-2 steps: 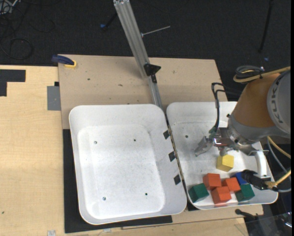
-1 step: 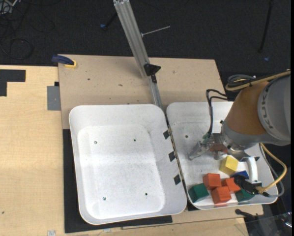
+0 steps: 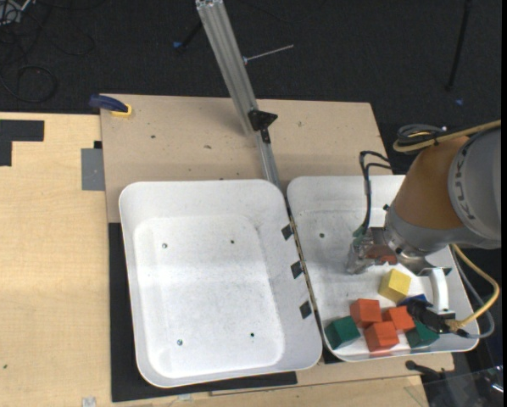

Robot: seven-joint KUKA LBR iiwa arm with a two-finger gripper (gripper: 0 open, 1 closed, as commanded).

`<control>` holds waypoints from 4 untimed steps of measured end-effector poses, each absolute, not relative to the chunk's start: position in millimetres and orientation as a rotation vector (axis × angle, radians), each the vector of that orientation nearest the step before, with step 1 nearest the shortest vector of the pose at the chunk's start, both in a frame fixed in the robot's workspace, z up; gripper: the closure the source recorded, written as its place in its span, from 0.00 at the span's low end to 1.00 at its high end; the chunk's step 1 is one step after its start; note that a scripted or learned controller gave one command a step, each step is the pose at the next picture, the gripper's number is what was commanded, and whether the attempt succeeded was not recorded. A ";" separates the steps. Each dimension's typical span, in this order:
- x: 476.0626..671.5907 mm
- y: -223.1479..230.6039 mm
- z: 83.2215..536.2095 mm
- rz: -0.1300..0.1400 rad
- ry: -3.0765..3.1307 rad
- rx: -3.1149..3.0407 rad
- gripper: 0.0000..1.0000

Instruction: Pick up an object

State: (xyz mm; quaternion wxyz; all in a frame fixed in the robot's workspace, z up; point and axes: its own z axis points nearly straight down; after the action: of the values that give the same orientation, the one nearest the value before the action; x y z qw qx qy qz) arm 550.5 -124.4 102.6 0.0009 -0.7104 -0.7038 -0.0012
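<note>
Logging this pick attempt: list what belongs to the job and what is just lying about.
Job:
gripper, low in the right bin
yellow block
orange blocks
green blocks

Lying about:
left bin
aluminium rail
blue-and-yellow clamp

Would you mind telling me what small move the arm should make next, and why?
Probably shift the tool toward the near corner of the right bin, over the yellow block. The tool sits above bare bin floor, while the blocks cluster nearer the camera.
</note>
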 end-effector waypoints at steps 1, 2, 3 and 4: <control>550.9 -117.7 162.0 -0.003 -2.223 -2.222 1.00; 555.5 -112.0 207.5 -0.003 -2.224 -2.221 1.00; 550.8 -113.6 251.5 -0.003 -2.224 -2.222 1.00; 564.4 -74.3 247.3 0.001 -2.223 -2.216 1.00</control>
State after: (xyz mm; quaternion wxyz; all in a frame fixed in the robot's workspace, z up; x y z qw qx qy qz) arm 564.4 -74.3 247.3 0.0012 -0.7060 -0.7082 0.0003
